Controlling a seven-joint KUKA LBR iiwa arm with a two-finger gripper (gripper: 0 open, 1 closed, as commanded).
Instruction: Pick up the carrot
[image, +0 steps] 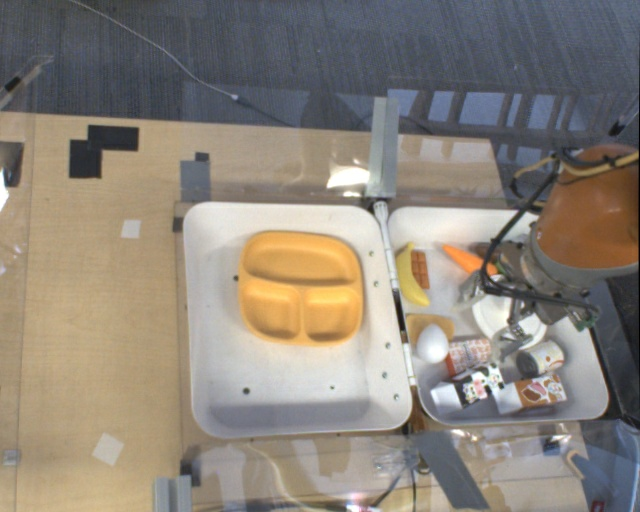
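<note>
The carrot (462, 258) sits in the upper part of the right bin (600, 395), right of the banana (412, 276). The gripper (508, 322) hangs at the frame's right over that bin, just below the carrot. Honestly can't tell whether it's open or closed.

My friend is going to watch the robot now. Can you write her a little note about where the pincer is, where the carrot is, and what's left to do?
Pincer: low over the right bin, near its middle; whether it is open or shut can't be seen.
Carrot: lying in the right bin's far part, beside the banana, apart from the pincer.
Left bin: holds the yellow divided tray.
Done: nothing yet; the carrot isn't lifted.
Left: move the pincer to the carrot, grab it, lift it.
</note>
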